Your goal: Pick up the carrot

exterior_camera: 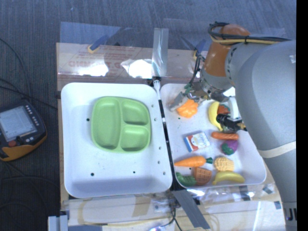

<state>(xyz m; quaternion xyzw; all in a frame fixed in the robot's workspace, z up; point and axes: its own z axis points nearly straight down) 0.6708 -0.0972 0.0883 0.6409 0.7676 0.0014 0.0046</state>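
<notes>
The carrot (191, 161), orange with a green top at its right end, lies on its side in the lower part of the right bin (166, 129), near the bin's left wall. My gripper (186, 96) is at the far end of the same bin, well above the carrot in the view. It hangs just over a lumpy orange toy (188, 109). The grey arm with its orange band (216, 59) covers the bin's right rim.
The right bin also holds a yellow banana (213, 115), a slim orange-red vegetable (224, 135), a small white box (197, 141), a purple piece (229, 148), corn (223, 164), a second banana (229, 178) and a brown cone (203, 175). A green divided plate (121, 124) sits in the left bin (77, 167).
</notes>
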